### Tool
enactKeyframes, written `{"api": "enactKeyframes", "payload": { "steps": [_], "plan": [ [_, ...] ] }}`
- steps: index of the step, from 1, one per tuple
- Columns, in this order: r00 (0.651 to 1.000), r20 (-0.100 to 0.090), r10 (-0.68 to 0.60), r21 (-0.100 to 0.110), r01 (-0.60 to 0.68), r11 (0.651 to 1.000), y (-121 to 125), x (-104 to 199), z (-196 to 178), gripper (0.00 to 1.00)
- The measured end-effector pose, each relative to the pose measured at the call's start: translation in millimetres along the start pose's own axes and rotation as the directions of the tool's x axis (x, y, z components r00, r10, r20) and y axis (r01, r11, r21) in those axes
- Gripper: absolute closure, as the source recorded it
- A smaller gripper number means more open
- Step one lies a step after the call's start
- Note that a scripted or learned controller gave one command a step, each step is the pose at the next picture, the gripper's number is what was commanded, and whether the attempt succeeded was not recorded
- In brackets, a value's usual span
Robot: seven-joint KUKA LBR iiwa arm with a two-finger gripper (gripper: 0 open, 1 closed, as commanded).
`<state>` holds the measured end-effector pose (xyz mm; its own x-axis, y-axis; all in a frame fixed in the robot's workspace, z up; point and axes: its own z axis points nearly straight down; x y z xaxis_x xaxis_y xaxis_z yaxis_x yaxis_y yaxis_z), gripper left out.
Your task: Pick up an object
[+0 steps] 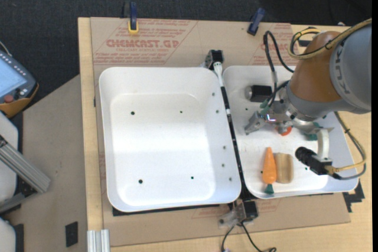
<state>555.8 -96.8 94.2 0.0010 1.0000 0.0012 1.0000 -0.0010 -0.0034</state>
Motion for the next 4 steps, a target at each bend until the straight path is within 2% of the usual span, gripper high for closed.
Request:
{"api": "enactKeyframes", "payload": {
  "steps": [1, 2, 3, 4],
  "plan": [
    [1.0, 0.0, -0.001, -0.002, 0.001, 1.0, 5, 2, 10, 0.0],
    [1.0, 0.001, 0.001, -0.005, -0.001, 1.0, 5, 1, -1, 1.0],
    [1.0, 0.002, 0.002, -0.007, -0.002, 1.0, 6, 1, -11, 1.0],
    [1.0, -0.001, -0.01, -0.011, 0.01, 1.0, -10, 83, -95, 1.0]
  ]
}}
